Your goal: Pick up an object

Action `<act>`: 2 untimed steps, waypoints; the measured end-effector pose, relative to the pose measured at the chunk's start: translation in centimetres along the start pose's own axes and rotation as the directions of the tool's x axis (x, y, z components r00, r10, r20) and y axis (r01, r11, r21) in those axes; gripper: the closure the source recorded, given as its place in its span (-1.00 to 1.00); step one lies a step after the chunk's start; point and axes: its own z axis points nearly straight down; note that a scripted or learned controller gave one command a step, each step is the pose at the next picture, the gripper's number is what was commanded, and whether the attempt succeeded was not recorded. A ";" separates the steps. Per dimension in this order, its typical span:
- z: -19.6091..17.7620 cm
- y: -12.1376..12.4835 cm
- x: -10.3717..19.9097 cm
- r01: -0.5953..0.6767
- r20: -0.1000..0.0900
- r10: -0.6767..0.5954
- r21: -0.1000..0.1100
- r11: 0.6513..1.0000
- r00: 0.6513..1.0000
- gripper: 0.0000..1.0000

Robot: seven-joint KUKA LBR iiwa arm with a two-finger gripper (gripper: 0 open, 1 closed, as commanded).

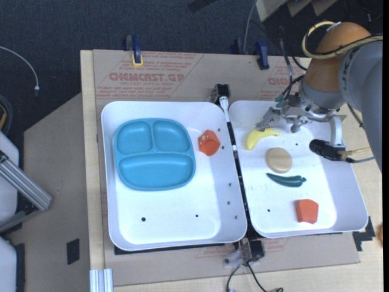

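My gripper [281, 122] hovers over the far part of the right bin [340, 224], its fingers spread open with nothing between them. A yellow banana [260, 139] lies just below the left fingertip [265, 125]; I cannot tell whether they touch. A tan round piece [279, 159] sits in front of the banana. Nearer the front lie a dark green pepper [287, 179] and an orange block [307, 211].
The left bin [170, 224] holds a blue divided plate [155, 153] and a small red-orange piece [209, 143] beside it. A black part on a cable [326, 149] hangs over the right bin's right side. The grey arm [358, 72] comes in from the upper right.
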 end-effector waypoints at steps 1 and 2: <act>-1.4 0.2 0.0 0.002 0.005 -0.002 -0.009 1.000 1.000 1.00; -7.6 0.1 0.0 0.000 0.007 0.000 0.005 1.000 1.000 1.00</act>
